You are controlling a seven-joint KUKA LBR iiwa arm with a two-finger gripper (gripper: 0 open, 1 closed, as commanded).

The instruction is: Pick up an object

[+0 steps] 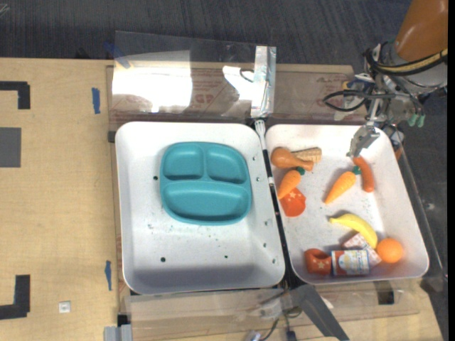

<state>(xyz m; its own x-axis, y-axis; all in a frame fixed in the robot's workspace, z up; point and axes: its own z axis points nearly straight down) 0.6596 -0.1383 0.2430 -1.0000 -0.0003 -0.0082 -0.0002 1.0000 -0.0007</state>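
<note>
Overhead, the arm [421, 27] enters from the far right corner, its orange band uppermost and the grey wrist angled down and leftward toward the right bin [412, 212]. The gripper [362, 142] hangs over that bin's far right part, its slim grey fingers [367, 136] pointing down and slightly left. They look close together with nothing visible between them, though how far apart they stand is too small to tell for sure. Black cables loop around the wrist just above the bin's far rim.

Just near of the fingertips lies a small red-orange piece [366, 174], and beside it on the left a toy carrot [341, 185] slants toward the near left. Whether the fingertips touch either one cannot be told. Further left, near the bin's far left corner, rest a brown drumstick-shaped toy [283, 158] and a tan wedge [308, 153], with an orange and red piece [291, 192] just near of them. Toward the near side sit a banana [355, 226], an orange ball [389, 250], a labelled bottle [350, 262] lying on its side, and a red item [317, 261] at the bottle's left end.

The left bin [135, 190] holds a teal divided plate [206, 183], lying flat in its middle. A clear panel [192, 77] stands behind the left bin on the far side.
</note>
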